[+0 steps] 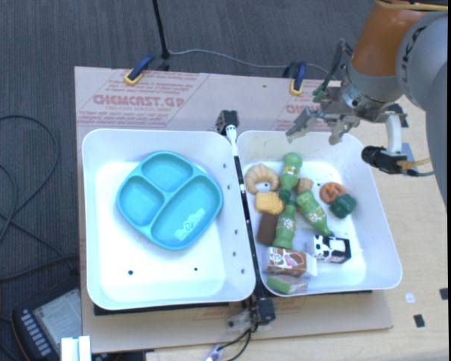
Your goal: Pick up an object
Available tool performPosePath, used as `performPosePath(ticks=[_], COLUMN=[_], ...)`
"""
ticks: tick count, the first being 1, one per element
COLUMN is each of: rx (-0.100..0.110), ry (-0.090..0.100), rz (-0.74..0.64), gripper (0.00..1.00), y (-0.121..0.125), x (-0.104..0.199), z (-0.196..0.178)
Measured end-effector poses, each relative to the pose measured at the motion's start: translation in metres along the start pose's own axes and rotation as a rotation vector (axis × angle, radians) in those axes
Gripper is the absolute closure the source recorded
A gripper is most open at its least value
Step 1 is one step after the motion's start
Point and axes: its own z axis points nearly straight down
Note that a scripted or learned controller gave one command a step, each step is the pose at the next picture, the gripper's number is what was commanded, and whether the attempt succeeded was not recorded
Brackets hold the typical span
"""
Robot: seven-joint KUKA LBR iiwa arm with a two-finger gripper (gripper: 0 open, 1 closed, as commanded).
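My gripper (316,132) hangs over the far edge of the right bin (377,232), open, its two grey fingers (298,128) spread apart with nothing between them. Below it in the bin lie several toy foods: a green bottle (290,168), a croissant (261,175), a corn cob (269,202), a second green bottle (313,210), a third green bottle (286,228), an orange piece (331,192) with a green block (343,206), a brown bar (266,229), a black and white cow carton (331,248) and a chocolate milk carton (289,262).
The left bin (105,269) holds a blue divided plate (170,199). A black clamp (228,120) sits at the far end of the ridge between the bins. Cardboard with yellow clips (296,89) lies under the bins. A cable (395,159) hangs beside the wrist.
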Motion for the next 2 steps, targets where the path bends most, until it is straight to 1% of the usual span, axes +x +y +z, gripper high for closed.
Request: performPosePath(ticks=[1,2], rx=[-0.002,-0.001], ry=[-0.001,-0.001], rz=[0.0,0.001], gripper=[0.0,1.0], y=[-0.0034,-0.0037], x=[-0.0163,-0.0163], z=[0.132,0.1227])
